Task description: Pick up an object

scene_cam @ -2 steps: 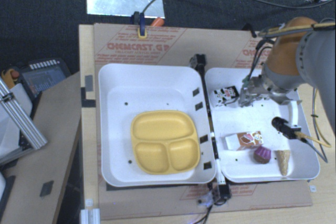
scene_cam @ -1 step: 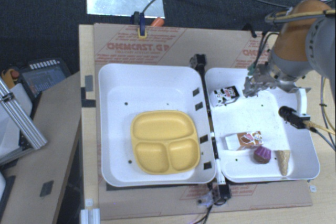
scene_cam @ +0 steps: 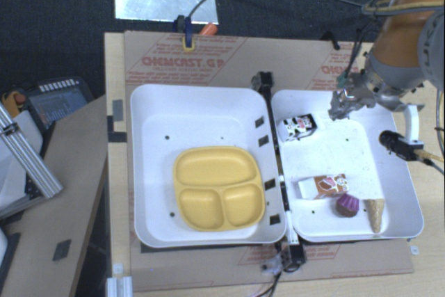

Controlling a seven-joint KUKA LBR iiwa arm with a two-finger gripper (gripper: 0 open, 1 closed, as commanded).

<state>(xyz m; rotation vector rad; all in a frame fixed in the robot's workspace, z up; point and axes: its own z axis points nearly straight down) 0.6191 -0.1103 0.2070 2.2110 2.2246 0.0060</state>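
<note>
The small black-and-white patterned packet [scene_cam: 297,126] lies at the right white bin's [scene_cam: 396,170] upper left, its long axis roughly level across the view. The two-finger gripper [scene_cam: 340,106] hangs just up and right of it, carrying nothing; its opening cannot be told.

A yellow divided tray [scene_cam: 219,188] lies in the left bin [scene_cam: 149,115] at lower centre of the frame. In the right bin [scene_cam: 400,177], a black-and-white packet [scene_cam: 297,126] sits near the upper left corner, while a white-and-orange packet [scene_cam: 323,186], a purple piece [scene_cam: 348,205] and a tan cone [scene_cam: 375,214] cluster along the lower edge. The gripper [scene_cam: 343,106] hangs over that bin's upper edge, right of the black-and-white packet.
</note>
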